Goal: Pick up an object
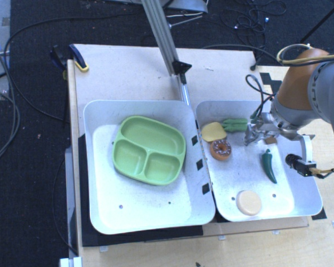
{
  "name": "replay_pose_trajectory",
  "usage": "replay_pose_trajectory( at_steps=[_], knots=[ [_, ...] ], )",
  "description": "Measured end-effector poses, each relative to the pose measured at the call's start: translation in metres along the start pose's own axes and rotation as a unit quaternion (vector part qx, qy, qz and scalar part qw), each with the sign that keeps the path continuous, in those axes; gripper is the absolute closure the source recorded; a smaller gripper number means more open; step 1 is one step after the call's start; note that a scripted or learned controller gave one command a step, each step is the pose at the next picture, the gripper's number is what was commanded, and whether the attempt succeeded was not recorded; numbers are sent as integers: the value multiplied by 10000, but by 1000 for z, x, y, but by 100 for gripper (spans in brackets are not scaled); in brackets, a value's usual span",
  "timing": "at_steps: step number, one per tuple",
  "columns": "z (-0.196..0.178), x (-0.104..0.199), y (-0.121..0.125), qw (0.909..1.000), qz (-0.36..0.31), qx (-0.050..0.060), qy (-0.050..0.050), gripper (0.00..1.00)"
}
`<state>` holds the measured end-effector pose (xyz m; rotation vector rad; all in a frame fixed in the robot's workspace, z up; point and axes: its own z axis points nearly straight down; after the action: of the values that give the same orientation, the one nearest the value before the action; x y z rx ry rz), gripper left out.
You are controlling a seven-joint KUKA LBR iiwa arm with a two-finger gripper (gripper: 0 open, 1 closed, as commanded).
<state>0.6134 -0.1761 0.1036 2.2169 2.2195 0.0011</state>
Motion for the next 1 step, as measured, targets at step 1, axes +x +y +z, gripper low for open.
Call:
replay_pose_trajectory(
  at_steps=[1],
  knots=[
    [-42,0,-1,10000,0,-2,8,100]
  ],
)
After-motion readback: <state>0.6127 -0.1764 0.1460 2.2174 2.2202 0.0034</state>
